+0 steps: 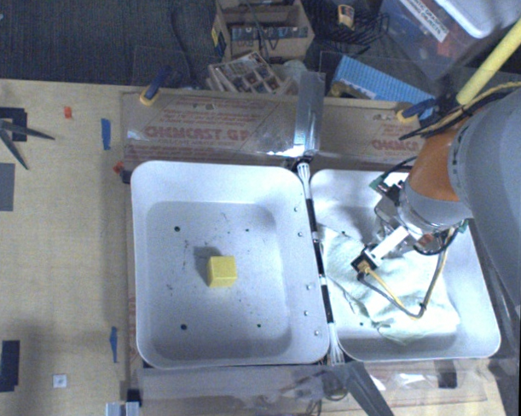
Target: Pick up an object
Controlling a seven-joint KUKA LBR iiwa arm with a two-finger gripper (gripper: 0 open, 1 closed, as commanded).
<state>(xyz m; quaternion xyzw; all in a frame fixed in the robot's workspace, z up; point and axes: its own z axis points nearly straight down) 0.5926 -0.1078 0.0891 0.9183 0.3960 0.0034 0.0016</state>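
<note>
A small yellow block [222,271] lies near the middle of the left bin [158,199]. In the right bin [478,330] a crumpled pale cloth [391,317] spreads over the floor from the centre to the front. My gripper [386,217] hangs low over the right bin, above the cloth's far part, at the end of the grey arm with its orange band [432,170]. The wrist hides the fingertips, and nothing can be seen held in them.
The two bins meet at a ridge [314,247] down the middle. A cardboard strip [212,129] runs behind them. Dark specks dot the floor of the left bin. The bulky grey arm covers the right bin's far right corner.
</note>
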